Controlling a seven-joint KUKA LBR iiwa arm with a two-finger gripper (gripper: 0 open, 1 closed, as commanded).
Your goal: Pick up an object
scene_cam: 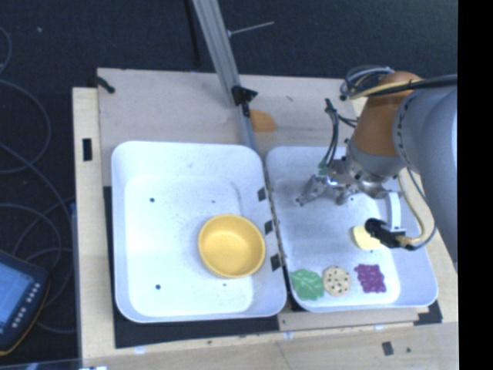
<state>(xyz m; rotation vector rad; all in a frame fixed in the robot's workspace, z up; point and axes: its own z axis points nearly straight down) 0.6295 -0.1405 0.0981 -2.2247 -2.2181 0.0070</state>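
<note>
Small toy foods [339, 280], green, tan and purple, lay along the right white bin's [308, 230] near edge on a pale wooden bench [169, 106]; the gripper [327, 191] hovered above, finger state unclear.

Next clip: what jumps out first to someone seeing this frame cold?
The yellow bowl sits alone in the left bin. The grey arm with its orange band reaches into the right bin, its claw above the bin's upper part. Along that bin's near edge lie a green piece, a cookie and a purple piece, with a pale yellow piece just above them.
</note>
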